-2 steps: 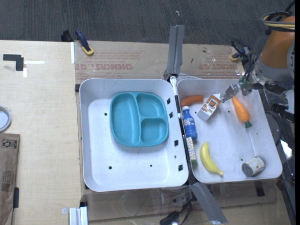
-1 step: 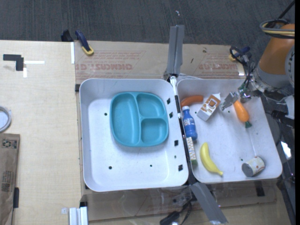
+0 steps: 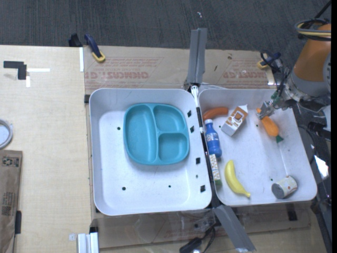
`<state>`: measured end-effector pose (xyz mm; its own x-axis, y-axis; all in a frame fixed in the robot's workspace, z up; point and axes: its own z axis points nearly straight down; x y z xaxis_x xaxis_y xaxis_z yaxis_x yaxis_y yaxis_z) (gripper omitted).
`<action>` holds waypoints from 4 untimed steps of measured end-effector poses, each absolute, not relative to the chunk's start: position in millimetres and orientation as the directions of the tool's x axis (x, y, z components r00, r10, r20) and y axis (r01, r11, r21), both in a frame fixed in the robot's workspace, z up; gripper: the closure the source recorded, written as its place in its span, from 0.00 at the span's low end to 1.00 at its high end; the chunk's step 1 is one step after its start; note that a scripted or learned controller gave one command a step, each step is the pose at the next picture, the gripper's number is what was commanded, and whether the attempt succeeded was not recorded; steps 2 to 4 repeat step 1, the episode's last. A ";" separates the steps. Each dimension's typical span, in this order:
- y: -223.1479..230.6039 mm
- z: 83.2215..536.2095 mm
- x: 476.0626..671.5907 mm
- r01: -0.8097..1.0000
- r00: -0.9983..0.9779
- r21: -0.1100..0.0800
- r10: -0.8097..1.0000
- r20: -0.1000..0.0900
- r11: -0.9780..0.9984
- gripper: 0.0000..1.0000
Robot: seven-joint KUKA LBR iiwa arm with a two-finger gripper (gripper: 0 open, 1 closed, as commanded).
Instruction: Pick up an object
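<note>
The right bin (image 3: 295, 141) holds several objects. An orange carrot (image 3: 270, 126) lies near its far right side, and my gripper (image 3: 266, 108) hangs just above the carrot's upper end, close to it or touching it. A small white and orange carton (image 3: 234, 121) lies to the left of the carrot. Beside the carton is an orange sausage (image 3: 215, 112), with a blue bottle (image 3: 212, 139) along the bin's left wall. A yellow banana (image 3: 235, 179) lies near the front. At the front right corner a small grey can (image 3: 285, 187) lies on its side.
The left bin (image 3: 105, 157) holds a teal divided plate (image 3: 156, 134). A grey divider bar (image 3: 197, 57) stands between the bins at the back. Clamps (image 3: 93, 47) grip the cardboard behind the bins. A tape roll (image 3: 4, 135) lies at the far left.
</note>
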<state>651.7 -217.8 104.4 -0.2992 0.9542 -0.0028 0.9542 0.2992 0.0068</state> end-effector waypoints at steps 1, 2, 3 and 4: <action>-171.4 236.2 645.4 0.984 -0.179 0.004 0.984 -0.003 0.179 1.00; -171.4 236.2 645.4 0.984 -0.179 0.004 0.984 -0.003 0.179 1.00; -171.4 236.2 645.4 0.984 -0.179 0.004 0.984 -0.003 0.179 1.00; -171.4 236.2 645.4 0.984 -0.179 0.004 0.984 -0.003 0.179 1.00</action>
